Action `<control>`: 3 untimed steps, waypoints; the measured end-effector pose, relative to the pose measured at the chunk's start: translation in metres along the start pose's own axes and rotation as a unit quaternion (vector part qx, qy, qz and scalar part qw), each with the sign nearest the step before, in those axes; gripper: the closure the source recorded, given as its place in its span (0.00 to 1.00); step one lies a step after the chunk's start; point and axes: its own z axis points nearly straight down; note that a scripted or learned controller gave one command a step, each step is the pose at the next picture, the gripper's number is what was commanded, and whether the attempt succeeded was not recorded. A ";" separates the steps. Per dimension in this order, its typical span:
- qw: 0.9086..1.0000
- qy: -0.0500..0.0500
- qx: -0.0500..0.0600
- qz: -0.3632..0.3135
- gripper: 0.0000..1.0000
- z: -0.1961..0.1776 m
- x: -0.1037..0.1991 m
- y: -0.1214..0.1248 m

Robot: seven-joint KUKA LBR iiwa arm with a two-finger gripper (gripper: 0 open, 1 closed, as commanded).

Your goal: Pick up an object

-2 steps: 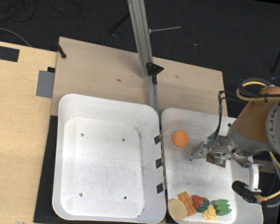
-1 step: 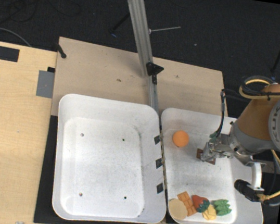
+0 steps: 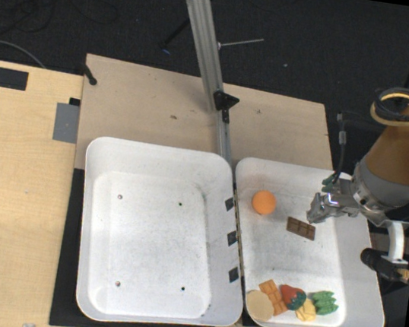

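Note:
In the right bin [image 3: 357, 268] an orange ball [image 3: 264, 203] lies near the left wall. A small brown chocolate bar [image 3: 301, 228] lies to its right. My gripper [image 3: 319, 212] hangs just above and to the right of the bar, at the end of the grey and orange arm. At the bin's front edge is a cluster of toy food: a tan disc [image 3: 260, 305], orange pieces [image 3: 273, 294], a red piece [image 3: 290, 295], a yellow piece [image 3: 306, 311] and a green piece [image 3: 324, 302].
The left bin [image 3: 110, 175] stands beside the right one, joined by black clips [image 3: 232, 237]. A slanted aluminium bar [image 3: 207, 51] rises behind the bins. Wooden bench lies to the left.

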 end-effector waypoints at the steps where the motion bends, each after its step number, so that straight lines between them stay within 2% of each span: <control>1: 1.000 0.000 0.001 0.000 1.00 -0.045 -0.008 0.000; 2: 1.000 0.000 -0.001 0.000 1.00 -0.108 -0.006 0.004; 3: 1.000 0.002 0.003 -0.002 1.00 -0.094 0.052 0.019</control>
